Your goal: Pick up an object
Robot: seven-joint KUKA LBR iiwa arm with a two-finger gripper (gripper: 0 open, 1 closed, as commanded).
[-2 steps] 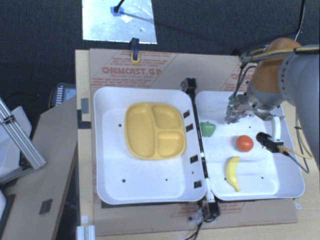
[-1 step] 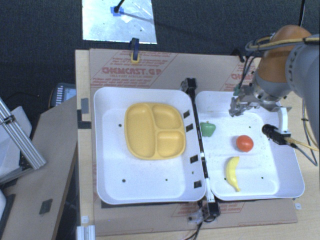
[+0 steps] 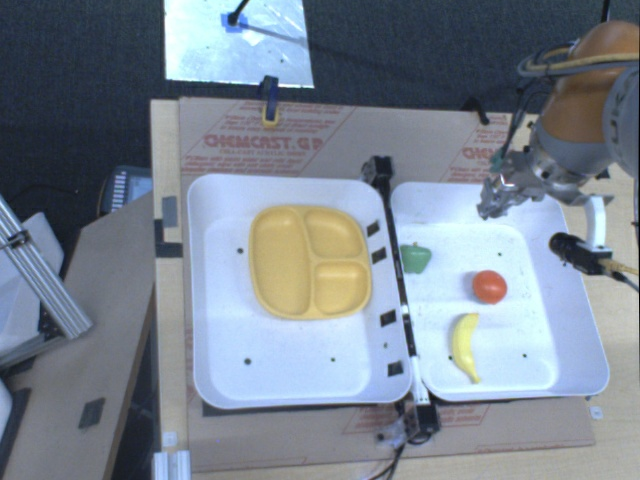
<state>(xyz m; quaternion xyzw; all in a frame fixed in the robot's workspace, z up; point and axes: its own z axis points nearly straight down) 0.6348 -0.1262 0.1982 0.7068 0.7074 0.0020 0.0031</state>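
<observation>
You were looking down on two white bins set side by side on the bench. The left bin [image 3: 215, 368] carried a yellow divided plate [image 3: 308, 261] near its middle, with three compartments. The right bin [image 3: 570, 368] carried three pieces of toy food: a green pepper [image 3: 414, 258] at about nine o'clock in that bin, close to the divider between the bins; a red tomato [image 3: 489, 286] near the bin's center; and a yellow banana [image 3: 465, 345] at about six o'clock, lying just below the tomato and apart from it.

The arm [image 3: 590, 98] came in from three o'clock of your view, its orange band high at the upper right. The gripper [image 3: 495, 200] hung over the far edge of the right bin, at about twelve o'clock in that bin, pointing down toward the rim. It sat well apart from the tomato, the pepper and the banana, and nothing showed between its tips. You could not tell from this view whether the claw was wide or narrow; the tip was too small and dark to read.

A sheet of shiny foil [image 3: 238, 26] lay at twelve o'clock of the bench on the dark floor covering. Cardboard [image 3: 300, 138] with red lettering lay under both bins.
</observation>
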